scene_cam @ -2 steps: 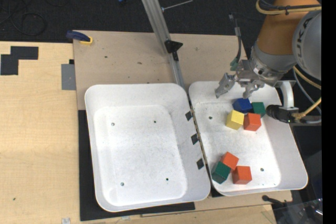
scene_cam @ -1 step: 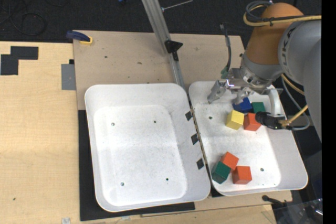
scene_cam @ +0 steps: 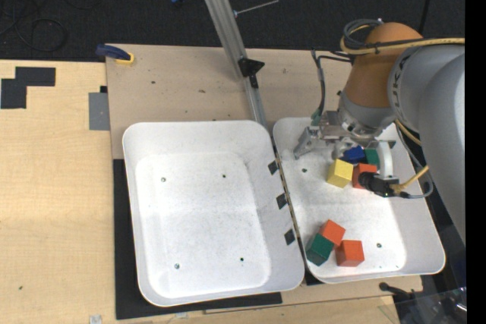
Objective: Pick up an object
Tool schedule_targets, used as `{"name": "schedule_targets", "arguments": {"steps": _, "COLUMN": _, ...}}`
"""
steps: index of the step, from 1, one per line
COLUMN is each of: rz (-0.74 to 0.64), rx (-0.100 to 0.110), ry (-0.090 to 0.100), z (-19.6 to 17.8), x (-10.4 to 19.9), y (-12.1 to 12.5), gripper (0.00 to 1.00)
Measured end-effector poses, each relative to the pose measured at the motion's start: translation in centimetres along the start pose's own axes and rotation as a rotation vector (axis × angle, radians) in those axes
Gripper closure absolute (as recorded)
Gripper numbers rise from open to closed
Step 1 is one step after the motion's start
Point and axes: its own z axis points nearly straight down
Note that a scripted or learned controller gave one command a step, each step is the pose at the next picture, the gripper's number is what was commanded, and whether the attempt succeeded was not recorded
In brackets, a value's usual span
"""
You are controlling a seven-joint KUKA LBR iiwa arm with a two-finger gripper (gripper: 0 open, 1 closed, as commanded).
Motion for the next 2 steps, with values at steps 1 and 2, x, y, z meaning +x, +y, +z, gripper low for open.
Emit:
{"name": "schedule_targets", "arguments": {"steps": 1, "rz": 0.004, "rx": -0.004, "ry": 0.0, "z": -1.3, "x": -0.1, "y": 0.1, "gripper": 1.0}}
{"name": "schedule_targets", "arguments": {"steps": 2, "rz": 0.001, "rx": -0.011, "ry": -0.001, "z": -6.0, "x": -0.8, "y": 0.4, "gripper": 1.0}}
